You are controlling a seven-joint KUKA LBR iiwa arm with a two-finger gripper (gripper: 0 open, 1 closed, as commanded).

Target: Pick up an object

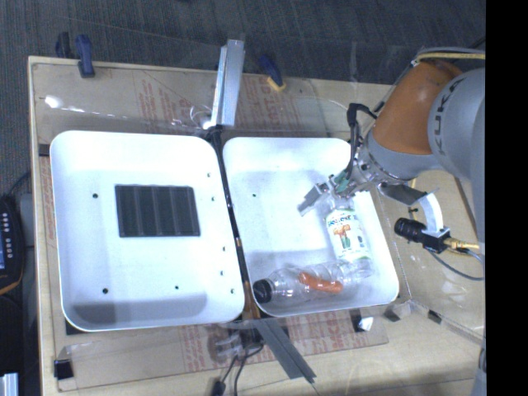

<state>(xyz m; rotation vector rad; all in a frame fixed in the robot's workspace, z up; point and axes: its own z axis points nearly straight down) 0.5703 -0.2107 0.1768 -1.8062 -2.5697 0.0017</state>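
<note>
We judged the step in hand to be the approach to a grasp, and to do it well we would have had the gripper (330, 190) come straight down over one thing, with its fingers either side of the narrow width, not across a heap. The likeliest target was the white bottle (347, 233) with the printed label, lying just below the gripper along the right edge of the right bin (272, 159). A clear plastic bottle (309, 283) with a black cap and something orange inside lay along that bin's near edge, touching or nearly touching the white one at the near right corner; that crowding could have let a finger land on both. The left bin (82, 163) held a dark ribbed panel (157, 210) near its middle. The arm (429, 122) reached in from the right over the bin's right rim, wrist bent down and angled toward the bin's middle. The fingers were too small and blurred for us to tell how far apart they stood, and we saw nothing clearly held between them.
</note>
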